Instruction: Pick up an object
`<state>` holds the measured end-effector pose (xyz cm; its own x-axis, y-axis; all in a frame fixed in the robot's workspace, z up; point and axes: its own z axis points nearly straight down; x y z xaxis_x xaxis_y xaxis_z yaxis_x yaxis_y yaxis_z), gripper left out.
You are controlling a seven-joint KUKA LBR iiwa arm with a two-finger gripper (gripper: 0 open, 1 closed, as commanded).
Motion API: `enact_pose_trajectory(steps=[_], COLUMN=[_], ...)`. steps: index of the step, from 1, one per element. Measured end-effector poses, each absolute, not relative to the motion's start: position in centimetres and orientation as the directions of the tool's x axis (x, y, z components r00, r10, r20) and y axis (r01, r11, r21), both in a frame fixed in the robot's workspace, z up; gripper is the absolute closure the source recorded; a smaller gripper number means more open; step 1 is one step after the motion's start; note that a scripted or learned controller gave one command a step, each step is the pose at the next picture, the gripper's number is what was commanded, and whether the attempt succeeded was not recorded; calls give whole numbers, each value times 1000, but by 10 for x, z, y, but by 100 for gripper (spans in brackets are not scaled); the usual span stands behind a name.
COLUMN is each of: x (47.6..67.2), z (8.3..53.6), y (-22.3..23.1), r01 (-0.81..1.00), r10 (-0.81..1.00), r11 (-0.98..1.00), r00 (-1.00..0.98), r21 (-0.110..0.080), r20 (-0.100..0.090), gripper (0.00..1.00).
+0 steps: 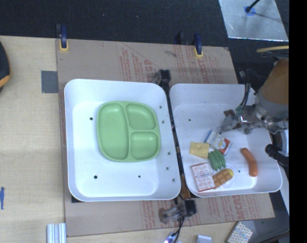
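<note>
Waffle [223, 176] and card [202, 176] sit nearest; your gripper [237, 119] hovers above the right bin [193, 97], apparently lining up. Can't tell its state.

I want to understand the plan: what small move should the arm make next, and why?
Probably lower the gripper toward the small packet just below and to its left. The gripper sits above bare floor in the right bin with nothing between its jaws, and the packet is the nearest thing, though it touches the yellow block.

Right bin [193, 97] rear floor open; food items [214, 161] crowd front half.
</note>
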<state>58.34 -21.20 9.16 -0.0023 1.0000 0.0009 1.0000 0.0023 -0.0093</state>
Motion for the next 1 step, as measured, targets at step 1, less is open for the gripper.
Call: enact_pose_trajectory(steps=[1], x=[643], z=[93], y=[-190], r01=[1000], r10=[1000], r11=[8], r00=[-8], r21=[3], r20=[-1], gripper=[0])
